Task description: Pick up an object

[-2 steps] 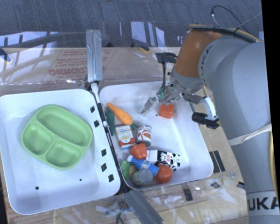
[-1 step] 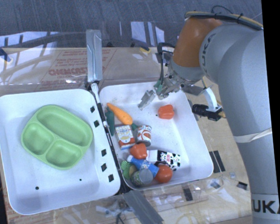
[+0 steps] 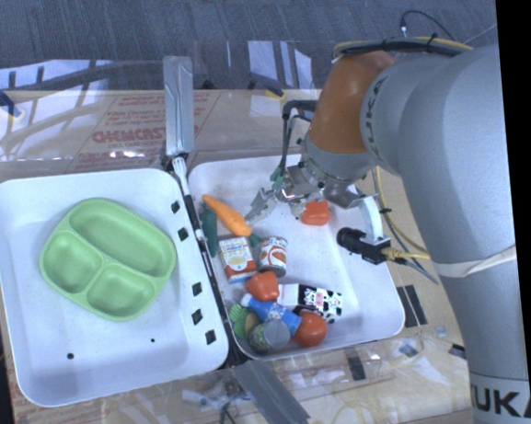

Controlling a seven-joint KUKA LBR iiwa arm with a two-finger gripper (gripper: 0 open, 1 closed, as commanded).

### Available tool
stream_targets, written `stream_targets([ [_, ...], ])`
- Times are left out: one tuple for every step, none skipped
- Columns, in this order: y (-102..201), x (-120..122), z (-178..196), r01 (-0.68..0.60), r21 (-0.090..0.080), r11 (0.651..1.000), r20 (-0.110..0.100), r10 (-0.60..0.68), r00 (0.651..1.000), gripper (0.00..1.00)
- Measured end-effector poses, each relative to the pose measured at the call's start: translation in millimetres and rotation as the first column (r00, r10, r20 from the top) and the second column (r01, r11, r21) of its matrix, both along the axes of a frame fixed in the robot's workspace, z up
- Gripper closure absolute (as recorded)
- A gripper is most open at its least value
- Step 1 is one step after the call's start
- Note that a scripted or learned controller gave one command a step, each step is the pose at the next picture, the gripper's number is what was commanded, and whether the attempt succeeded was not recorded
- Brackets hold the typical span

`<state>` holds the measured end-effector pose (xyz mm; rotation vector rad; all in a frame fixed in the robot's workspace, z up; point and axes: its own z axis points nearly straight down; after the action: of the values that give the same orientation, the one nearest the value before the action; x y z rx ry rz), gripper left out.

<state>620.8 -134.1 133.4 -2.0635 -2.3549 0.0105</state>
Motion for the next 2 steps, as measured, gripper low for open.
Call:
stream_targets([
  [32.8, -2.3, -39.5, -0.185, -0.004, 0.983, 0.014, 0.185, 0.983, 0.00],
  [34.4, -1.4, -32.6, -0.189, 0.000, 0.982, 0.011, 0.189, 0.982, 1.00],
])
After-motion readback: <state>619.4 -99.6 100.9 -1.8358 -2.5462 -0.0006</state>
